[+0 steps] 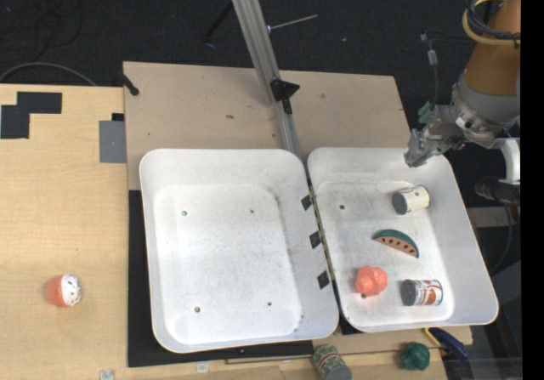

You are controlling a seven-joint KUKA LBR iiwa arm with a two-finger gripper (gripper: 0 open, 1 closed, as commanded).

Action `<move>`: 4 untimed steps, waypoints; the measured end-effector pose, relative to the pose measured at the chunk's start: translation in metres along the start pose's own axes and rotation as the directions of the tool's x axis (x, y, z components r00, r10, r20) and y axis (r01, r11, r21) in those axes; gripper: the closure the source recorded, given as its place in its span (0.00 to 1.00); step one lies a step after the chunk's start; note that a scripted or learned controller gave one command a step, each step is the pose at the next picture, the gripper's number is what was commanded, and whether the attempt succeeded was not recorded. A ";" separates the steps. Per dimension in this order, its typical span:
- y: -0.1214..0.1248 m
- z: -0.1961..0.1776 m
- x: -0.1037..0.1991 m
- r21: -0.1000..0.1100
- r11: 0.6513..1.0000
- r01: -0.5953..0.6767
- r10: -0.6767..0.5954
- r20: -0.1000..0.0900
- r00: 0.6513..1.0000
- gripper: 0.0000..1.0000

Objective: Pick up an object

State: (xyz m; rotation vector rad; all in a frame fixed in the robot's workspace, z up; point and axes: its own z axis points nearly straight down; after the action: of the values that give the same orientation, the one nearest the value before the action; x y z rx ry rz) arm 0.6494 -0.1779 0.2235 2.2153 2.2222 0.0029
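Looking at the right bin (476, 285), four candidates sit in it: a small cream cylinder with a grey cap (410, 200) in the upper part, a watermelon-slice toy (397, 242) mid-bin, a red lumpy toy (371, 281) lower left of the bin, and a small can with a red-and-white label (422, 292) lower right, lying on its side.

The gripper (417, 151) hangs at the bin's upper right rim, just above the cream cylinder in the frame, apart from it. I can't tell whether the fingers are spread or closed; they're too small and dark against the rim. Nothing is visibly held.

My pick is the cream cylinder, being nearest. It's on its side, cap pointing left. I judge it light, rigid and smooth-walled, so it will likely roll or squirt out if pinched off-centre. I'd take it across the body mid-length, fingers square to its axis, not on the cap end.

Fallback is the red toy: it looks soft and grippy, forgiving of a sloppy pinch. The watermelon slice looks thin and flat, poor for a top grasp. The left bin (153, 167) needs no attention.
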 end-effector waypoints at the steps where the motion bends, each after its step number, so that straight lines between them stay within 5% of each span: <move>1: -0.020 -0.011 0.051 0.007 1.000 0.001 -0.001 -0.004 1.000 1.00; 4: -0.092 0.012 0.205 0.011 1.000 0.001 -0.001 -0.004 1.000 1.00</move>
State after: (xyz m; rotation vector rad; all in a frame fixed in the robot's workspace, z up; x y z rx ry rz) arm 0.5569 0.0263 0.2107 2.2214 2.2309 -0.0045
